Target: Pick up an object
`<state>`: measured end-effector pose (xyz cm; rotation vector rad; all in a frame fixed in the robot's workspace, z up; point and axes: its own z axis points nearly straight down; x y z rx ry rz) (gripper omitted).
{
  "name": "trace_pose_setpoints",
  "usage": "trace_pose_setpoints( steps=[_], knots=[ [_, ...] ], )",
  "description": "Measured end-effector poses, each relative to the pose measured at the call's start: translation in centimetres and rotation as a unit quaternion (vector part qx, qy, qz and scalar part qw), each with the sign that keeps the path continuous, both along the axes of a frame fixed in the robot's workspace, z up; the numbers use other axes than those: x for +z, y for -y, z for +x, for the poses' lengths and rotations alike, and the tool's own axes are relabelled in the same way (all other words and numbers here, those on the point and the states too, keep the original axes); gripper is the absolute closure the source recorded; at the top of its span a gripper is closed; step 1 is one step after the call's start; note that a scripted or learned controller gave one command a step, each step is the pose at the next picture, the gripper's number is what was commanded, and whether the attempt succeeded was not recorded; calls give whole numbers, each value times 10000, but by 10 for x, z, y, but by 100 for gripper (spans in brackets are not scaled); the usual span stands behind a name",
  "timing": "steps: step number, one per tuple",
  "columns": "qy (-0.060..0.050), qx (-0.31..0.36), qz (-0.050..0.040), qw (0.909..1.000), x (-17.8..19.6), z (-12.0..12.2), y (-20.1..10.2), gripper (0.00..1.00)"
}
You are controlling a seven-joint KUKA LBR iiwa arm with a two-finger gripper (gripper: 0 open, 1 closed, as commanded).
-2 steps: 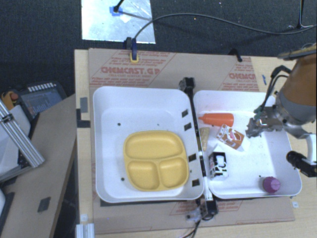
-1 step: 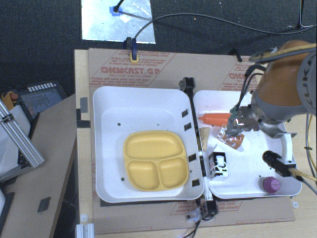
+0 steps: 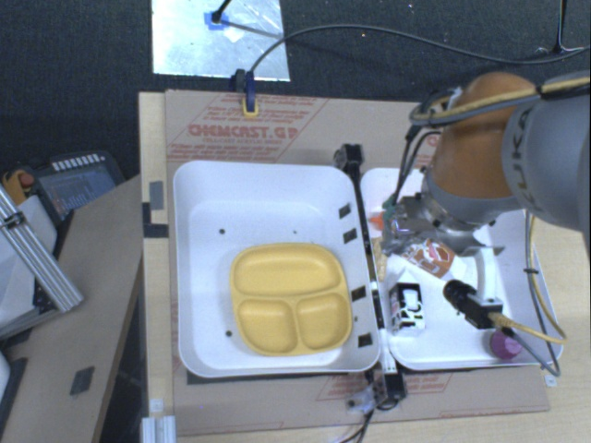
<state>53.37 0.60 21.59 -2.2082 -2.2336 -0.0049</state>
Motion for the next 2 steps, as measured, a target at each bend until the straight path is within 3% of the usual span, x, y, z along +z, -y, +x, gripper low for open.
trace_pose_setpoints(
  steps=[2],
  knots=[
    [7,-7,-1,10000,13,13,-104,100]
  ],
)
